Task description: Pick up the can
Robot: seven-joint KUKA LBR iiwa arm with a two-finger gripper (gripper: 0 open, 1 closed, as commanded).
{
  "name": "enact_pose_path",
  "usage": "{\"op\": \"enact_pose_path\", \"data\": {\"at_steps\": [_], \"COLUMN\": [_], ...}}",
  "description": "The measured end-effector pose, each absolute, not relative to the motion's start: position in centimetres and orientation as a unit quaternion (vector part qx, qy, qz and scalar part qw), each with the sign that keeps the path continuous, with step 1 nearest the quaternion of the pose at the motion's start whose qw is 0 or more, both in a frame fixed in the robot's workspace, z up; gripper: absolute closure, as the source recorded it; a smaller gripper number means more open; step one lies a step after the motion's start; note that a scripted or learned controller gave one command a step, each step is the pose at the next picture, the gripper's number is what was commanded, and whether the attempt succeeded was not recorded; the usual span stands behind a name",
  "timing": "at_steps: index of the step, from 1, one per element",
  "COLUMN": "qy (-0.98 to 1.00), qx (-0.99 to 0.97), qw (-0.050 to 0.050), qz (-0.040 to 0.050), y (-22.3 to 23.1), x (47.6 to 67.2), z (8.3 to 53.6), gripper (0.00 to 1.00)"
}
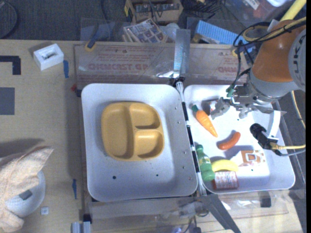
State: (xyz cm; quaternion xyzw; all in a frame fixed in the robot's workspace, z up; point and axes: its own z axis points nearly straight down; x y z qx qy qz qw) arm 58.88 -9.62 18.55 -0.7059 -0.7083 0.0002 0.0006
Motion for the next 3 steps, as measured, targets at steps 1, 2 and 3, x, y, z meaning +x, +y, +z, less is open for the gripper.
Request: {"op": "enact_pose_path", "data": {"at_steps": [1, 2, 3], "qy": [-0.68, -0.65, -0.699], "qx": [-0.733, -0.76, -0.715], "qw": [-0.002, -0.002, 0.0], "qz": [-0.0006, -0.0008, -0.0011], "y": [-12.1, -12.1, -20.4], "x": [63.7, 64.7, 58.5], "z": [16.3, 10.3, 8.7], "gripper": [0.0, 0.0, 0.0]}}
